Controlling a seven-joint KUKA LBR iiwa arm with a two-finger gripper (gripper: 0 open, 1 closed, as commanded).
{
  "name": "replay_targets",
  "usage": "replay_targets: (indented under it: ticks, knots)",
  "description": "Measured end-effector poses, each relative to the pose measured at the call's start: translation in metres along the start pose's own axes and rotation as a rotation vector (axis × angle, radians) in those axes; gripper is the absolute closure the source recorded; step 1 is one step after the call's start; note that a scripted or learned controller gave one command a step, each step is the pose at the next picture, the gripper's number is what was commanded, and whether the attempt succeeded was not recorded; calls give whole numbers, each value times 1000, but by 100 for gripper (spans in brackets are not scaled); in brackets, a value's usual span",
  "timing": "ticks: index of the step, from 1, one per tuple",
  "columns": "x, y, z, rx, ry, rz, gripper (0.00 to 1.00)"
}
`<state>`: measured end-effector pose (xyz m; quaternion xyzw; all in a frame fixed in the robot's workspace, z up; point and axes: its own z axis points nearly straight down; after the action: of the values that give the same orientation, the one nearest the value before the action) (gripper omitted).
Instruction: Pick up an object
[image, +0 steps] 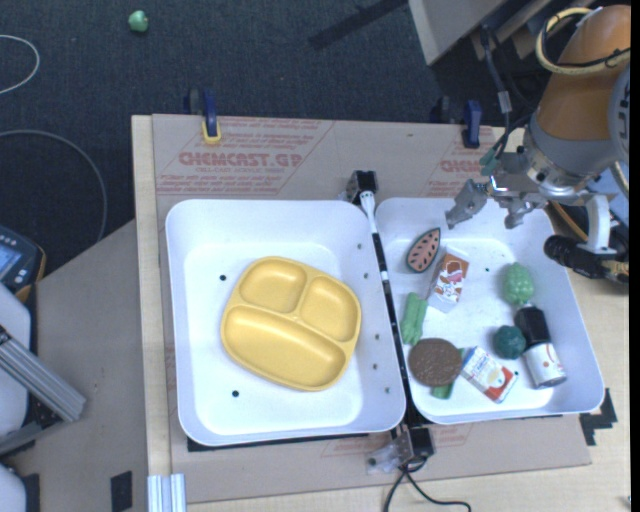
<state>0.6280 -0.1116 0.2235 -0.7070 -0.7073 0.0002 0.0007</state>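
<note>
My gripper (493, 208) hangs over the back of the right bin (575, 300), its two fingers spread open with nothing between them. Below it in the bin lie a watermelon slice (424, 250), a red and white carton (451, 280), a long green piece (413, 318), a brown round disc (435, 361), a pale green ball (518, 284), a dark teal ball (509, 342), a black and silver can (540, 350) and a small carton (490, 375). The watermelon slice and the red and white carton lie closest to the gripper, to its front left.
The left bin (195, 300) holds a yellow divided plate (290, 322). A black divider (378, 260) runs between the bins. Blue clamps (209, 115) stand on the cardboard at the back edge. A small green ball (138, 19) lies on the dark floor.
</note>
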Motion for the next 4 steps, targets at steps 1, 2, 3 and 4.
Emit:
replay_targets:
  ticks: [1, 2, 3, 4]
  knots:
    - [-5, 14, 105, 9, 1, 0, 0]
    - [11, -31, 141, 6, 1, 2, 0]
    - [55, -90, 33, -8, 1, -4, 0]
    - [75, -149, -149, -20, 1, -4, 0]
